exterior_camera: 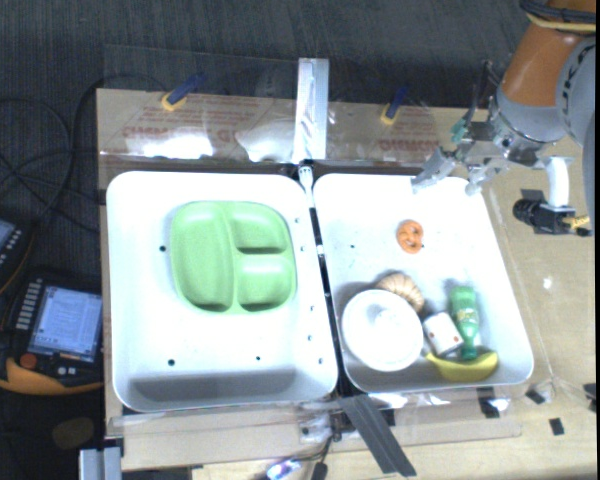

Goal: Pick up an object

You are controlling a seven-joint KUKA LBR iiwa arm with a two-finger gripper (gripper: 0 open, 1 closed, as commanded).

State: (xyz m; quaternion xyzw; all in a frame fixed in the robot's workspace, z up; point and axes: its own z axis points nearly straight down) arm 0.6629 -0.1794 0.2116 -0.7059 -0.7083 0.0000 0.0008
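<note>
In the right bin (485,230) lie a small orange toy (410,235), a brown shell-like thing (401,288), a white bowl (381,329), a green bottle (465,318), a small white cup with a red end (441,334) and a yellow banana (465,366). My gripper (448,171) hangs over the bin's far right corner, above and right of the orange toy. Its fingers are spread apart with nothing between them.
The left bin (140,298) holds a green divided plate (233,253). A clear plastic panel (220,118) stands behind both bins. Tablets and cables lie on the floor at the left (50,318).
</note>
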